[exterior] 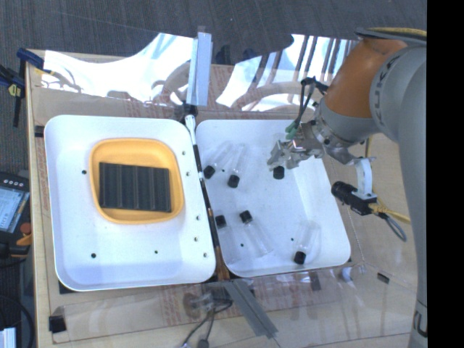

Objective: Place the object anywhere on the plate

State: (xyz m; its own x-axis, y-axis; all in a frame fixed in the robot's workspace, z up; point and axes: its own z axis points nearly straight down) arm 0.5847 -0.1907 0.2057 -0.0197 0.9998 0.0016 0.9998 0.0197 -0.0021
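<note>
Clear black-capped vials (233, 167) lie scattered in the right bin (330, 227); the yellow plate (134, 153) sits left. The arm (377, 85) leans in, end effector (281, 158) low over a vial, grip unclear.

Dark ribbed floor (109, 6) lies behind the wooden bench (145, 307).

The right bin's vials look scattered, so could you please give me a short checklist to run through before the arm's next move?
1. Plate sits flat in the left bin: ok.
2. Plate's dark ribbed centre is free to take a vial: ok.
3. Vials lie within the right bin, for instance one near the front: ok.
4. Gripper is over the right bin: ok.
5. A vial is held between its fingers: cannot tell.
</note>
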